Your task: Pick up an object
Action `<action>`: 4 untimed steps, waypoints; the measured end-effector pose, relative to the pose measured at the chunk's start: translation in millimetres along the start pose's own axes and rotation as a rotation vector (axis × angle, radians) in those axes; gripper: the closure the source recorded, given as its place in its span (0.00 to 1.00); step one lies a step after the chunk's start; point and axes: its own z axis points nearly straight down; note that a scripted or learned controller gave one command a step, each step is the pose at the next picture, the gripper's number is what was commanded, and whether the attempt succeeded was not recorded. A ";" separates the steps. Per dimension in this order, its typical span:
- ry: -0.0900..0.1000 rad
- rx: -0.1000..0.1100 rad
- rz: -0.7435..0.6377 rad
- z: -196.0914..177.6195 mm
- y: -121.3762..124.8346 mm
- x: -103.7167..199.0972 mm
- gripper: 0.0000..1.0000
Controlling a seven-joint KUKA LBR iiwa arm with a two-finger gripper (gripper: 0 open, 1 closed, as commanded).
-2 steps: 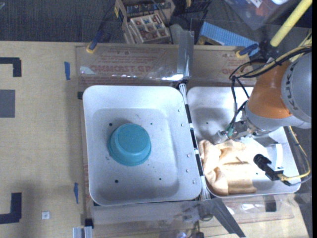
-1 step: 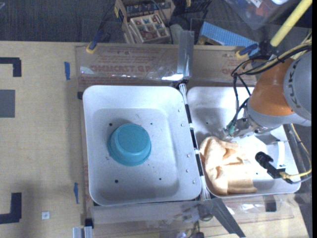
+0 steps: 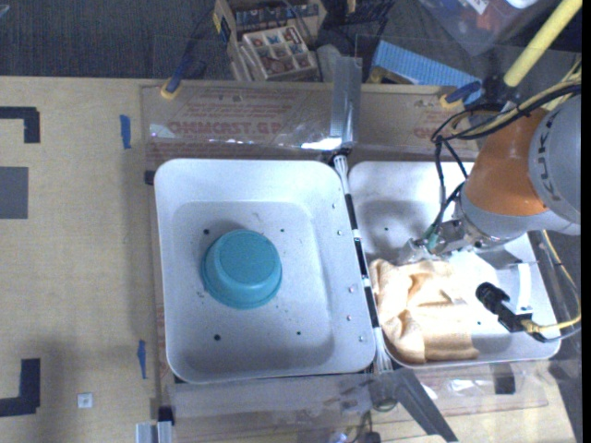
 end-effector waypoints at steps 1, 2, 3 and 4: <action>0.000 0.000 -0.160 9.8 -39.0 11.6 0.00; -0.002 -0.004 -0.156 -0.9 -38.2 9.8 1.00; -0.002 -0.004 -0.156 -1.0 -38.2 9.7 0.00; -0.005 -0.008 -0.154 -11.0 -37.5 8.4 1.00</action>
